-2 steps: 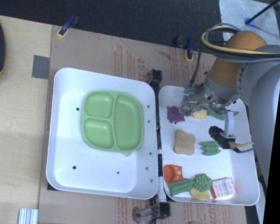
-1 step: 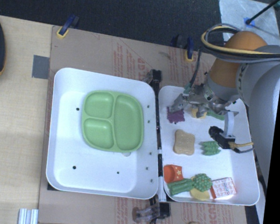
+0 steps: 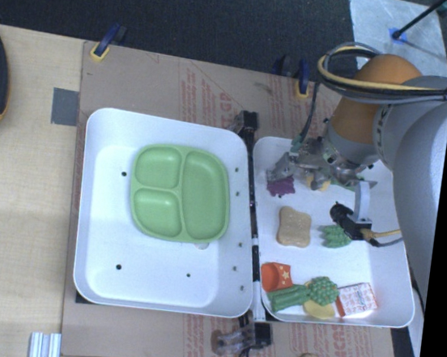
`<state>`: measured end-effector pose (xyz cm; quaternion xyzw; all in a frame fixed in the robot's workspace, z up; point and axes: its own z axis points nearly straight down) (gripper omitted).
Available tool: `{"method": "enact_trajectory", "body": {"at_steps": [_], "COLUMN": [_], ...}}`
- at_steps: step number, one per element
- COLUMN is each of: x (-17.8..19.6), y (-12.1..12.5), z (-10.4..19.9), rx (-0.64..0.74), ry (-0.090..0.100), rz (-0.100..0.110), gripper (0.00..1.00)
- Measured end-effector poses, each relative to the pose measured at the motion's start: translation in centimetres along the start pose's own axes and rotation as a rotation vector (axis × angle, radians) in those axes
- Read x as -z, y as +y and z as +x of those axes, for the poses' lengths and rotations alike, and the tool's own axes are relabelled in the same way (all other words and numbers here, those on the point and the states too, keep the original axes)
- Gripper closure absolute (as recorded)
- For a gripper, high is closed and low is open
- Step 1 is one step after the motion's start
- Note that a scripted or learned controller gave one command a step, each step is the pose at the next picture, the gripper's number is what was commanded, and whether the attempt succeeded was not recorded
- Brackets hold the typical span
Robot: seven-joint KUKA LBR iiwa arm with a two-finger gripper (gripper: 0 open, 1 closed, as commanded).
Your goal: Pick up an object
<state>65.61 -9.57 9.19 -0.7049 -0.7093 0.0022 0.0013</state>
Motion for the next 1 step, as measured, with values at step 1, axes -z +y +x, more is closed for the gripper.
{"method": "enact_trajectory", "body": {"at_steps": [1], "x": [1.14], "y": [0.04], "z": [-0.06], "rx": [0.002], "ry": [0.0], "rz": [0.001], "gripper": [1.0]}}
